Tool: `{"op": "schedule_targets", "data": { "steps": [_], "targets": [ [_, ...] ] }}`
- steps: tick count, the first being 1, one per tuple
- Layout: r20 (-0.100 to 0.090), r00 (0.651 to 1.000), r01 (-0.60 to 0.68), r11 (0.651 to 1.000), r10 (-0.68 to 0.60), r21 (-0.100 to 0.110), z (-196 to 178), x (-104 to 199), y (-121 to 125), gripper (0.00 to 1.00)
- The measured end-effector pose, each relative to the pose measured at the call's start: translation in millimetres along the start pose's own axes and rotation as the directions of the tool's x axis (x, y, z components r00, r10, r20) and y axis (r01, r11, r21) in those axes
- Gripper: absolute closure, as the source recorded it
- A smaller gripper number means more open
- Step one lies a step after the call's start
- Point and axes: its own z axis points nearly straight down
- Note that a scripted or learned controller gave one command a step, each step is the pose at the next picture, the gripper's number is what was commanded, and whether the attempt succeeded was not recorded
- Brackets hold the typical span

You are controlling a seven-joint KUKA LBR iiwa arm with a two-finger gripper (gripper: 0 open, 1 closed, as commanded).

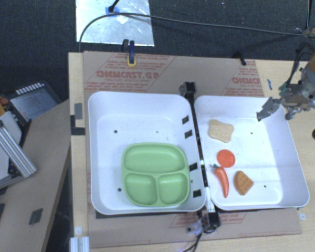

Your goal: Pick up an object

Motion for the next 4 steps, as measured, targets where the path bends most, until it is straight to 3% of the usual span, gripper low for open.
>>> {"op": "schedule_targets", "data": {
  "steps": [1,4],
  "targets": [
    [0.003,1.0,0.003,1.0,-0.003,-0.012,-7.4,0.6,2.4,0.0],
    [0.004,1.0,0.004,1.0,-0.004,-0.015,152.4,8.3,22.2,0.0]
  ]
}}
